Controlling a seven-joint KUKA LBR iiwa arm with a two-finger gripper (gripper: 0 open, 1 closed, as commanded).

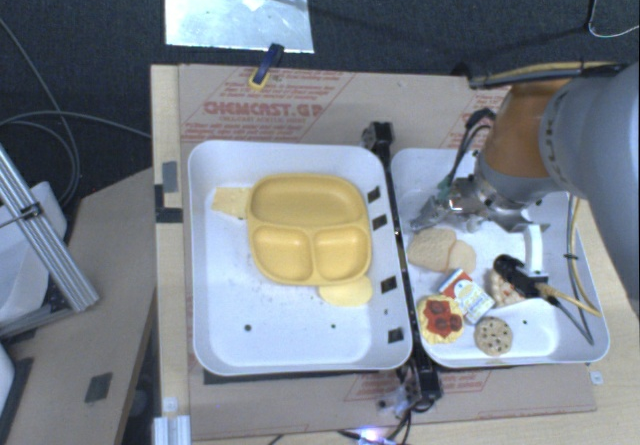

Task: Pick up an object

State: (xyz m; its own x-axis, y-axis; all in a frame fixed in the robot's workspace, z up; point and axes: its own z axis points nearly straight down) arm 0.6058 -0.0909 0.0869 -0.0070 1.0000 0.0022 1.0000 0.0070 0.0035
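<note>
The right bin (415,168) holds several toy foods. A tan bread-like slice (430,249) lies beside a smaller tan piece (464,256). In front of them are a small red and white carton (466,295), a pizza slice (441,319) and a round cookie (493,335). My gripper (440,213) hangs low over the bin's left half, just above the far edge of the tan slice. The grey wrist hides much of the back of this bin. Nothing shows between the fingers.
The left bin (215,323) holds a yellow divided plate (308,228). A pale yellow flat piece (231,201) sticks out at its left and another (346,292) at its front. A black divider (392,233) runs between the bins.
</note>
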